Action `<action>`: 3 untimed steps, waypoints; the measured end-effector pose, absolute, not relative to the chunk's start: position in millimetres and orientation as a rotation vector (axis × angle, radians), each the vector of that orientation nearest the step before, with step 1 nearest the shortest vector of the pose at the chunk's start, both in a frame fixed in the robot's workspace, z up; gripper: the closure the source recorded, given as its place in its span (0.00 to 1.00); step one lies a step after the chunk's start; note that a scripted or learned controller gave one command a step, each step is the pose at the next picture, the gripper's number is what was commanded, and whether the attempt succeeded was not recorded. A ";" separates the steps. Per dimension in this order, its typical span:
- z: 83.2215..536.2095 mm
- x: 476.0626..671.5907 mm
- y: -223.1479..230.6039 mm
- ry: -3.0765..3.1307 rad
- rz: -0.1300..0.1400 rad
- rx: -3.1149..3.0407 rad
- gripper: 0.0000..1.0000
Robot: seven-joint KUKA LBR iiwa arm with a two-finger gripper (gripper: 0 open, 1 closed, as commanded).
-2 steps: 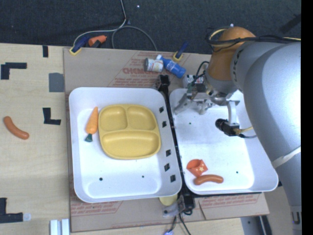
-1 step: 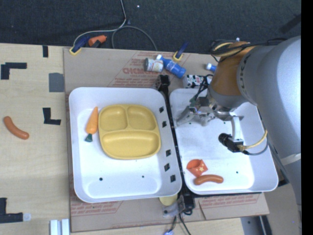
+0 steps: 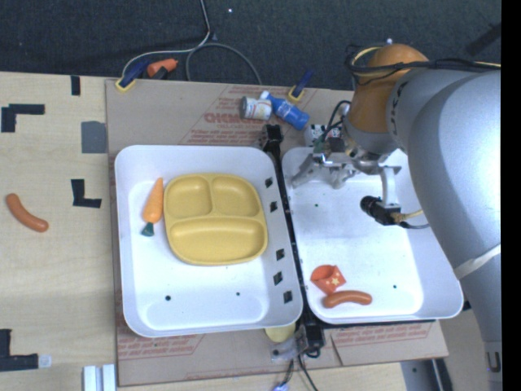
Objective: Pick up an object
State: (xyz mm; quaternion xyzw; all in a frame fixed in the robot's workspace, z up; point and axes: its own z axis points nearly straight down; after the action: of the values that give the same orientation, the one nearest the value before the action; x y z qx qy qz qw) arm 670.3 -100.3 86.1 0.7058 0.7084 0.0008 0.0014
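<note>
In the right bin [image 3: 407, 251], a red chunky toy piece [image 3: 329, 278] lies near the front left corner. A brown sausage [image 3: 348, 299] lies just in front of it. In the left bin [image 3: 130, 243], an orange carrot [image 3: 152, 200] rests beside a yellow divided plate [image 3: 216, 218]. My gripper [image 3: 338, 169] hangs low over the back left corner of the right bin, well behind the red piece and the sausage. I see nothing held in it.
Another sausage [image 3: 27, 213] lies on the wooden bench far left, outside the bins. A blue and white clamp [image 3: 277, 109] and an orange-handled clamp [image 3: 151, 69] sit behind the bins. My grey arm covers the right bin's back right side.
</note>
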 end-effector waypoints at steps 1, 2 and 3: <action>85.8 655.6 -98.1 2.219 0.001 2.218 0.00; 85.3 668.9 -98.9 2.224 -0.001 2.219 0.00; 85.5 668.9 -100.7 2.223 0.001 2.218 0.00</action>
State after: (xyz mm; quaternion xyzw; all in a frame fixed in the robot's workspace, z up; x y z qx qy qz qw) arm 668.9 -100.7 85.5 0.7062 0.7080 0.0002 0.0006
